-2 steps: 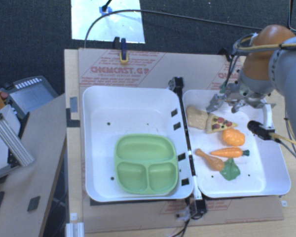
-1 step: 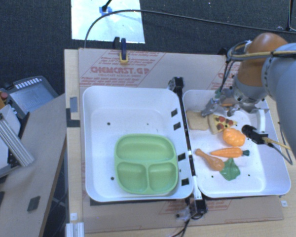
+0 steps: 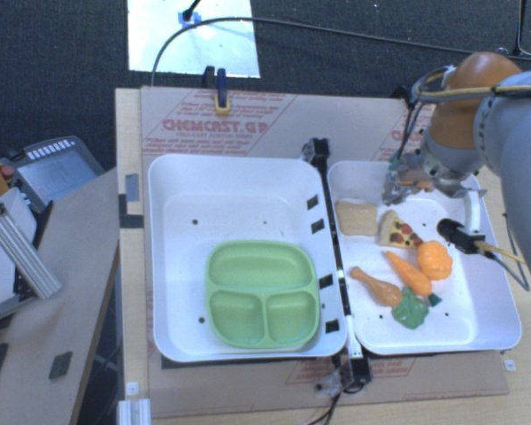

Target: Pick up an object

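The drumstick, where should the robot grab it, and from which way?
Probably at the thin bone end of the drumstick, coming straight down from above. It lies flat in the right bin, slanting from upper left to lower right. The thin end points into open floor, while the fat end sits close to the broccoli and carrot, so fingers fit better there.

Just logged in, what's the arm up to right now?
The arm's hand is low over the back of the right bin, near the pizza slice and bread slice. I see nothing held. The carrot, drumstick, broccoli and orange fruit lie untouched. The green tray sits in the left bin.
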`<control>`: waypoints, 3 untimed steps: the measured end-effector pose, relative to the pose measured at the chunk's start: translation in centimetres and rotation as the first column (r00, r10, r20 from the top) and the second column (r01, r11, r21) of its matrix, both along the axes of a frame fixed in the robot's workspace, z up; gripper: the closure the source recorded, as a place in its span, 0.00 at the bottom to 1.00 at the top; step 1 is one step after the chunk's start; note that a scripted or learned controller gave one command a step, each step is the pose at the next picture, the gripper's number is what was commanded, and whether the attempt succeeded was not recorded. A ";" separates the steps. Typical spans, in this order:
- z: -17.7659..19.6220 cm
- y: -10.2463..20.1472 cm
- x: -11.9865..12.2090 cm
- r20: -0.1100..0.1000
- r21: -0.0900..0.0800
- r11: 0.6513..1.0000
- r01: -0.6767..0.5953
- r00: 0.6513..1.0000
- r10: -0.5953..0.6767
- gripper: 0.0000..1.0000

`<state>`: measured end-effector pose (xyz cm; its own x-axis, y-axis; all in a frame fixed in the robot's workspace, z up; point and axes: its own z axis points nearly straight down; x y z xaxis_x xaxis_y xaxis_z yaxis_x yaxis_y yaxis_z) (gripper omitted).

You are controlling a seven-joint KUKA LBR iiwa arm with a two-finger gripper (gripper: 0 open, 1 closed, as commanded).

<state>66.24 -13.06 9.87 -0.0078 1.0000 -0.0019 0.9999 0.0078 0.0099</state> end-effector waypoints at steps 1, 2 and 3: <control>4.9 0.9 -0.3 -0.008 0.002 1.000 0.003 1.000 -0.003 1.00; 9.2 0.8 0.0 -0.007 0.002 1.000 0.003 1.000 -0.003 1.00; 13.3 0.8 0.1 -0.007 0.001 1.000 0.002 1.000 -0.002 1.00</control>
<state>66.35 -12.29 23.18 -0.0056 1.0000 -0.0003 1.0000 0.0056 0.0032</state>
